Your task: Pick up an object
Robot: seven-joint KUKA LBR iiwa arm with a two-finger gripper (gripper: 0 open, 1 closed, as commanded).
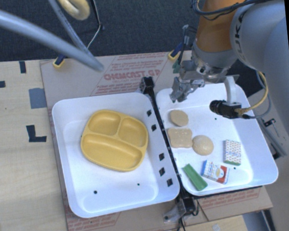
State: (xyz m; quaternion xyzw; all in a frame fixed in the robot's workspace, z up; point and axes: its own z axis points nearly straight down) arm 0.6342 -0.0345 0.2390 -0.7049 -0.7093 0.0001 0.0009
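- We see the candidate objects lying loose in the right-hand shallow white bin [261,174]: a round tan cookie-like disc [178,118] near the bin's far left part, a squarish tan biscuit-like block [180,138] just below it, and a rounded pale tan piece [203,144] just to the right of that block.
- Nearer the front of that bin we find a flat green bar [195,177], a small red, white and blue carton [214,172] just beside it, and a small white box with a coloured pattern [232,152] toward the right wall.
- The two-finger gripper [179,94] hangs above the far left corner of this bin, just beyond the round disc and apart from it; nothing sits between its fingers, and we cannot tell how wide they stand.
- The grey arm with its orange band [220,7] reaches in from the right above the gripper.
- In the left-hand shallow white bin [70,161] a yellow plastic divided tray [114,139] lies flat, slightly turned.
- Both bins rest on a sheet of brown cardboard [124,73] on the wooden bench [17,177].
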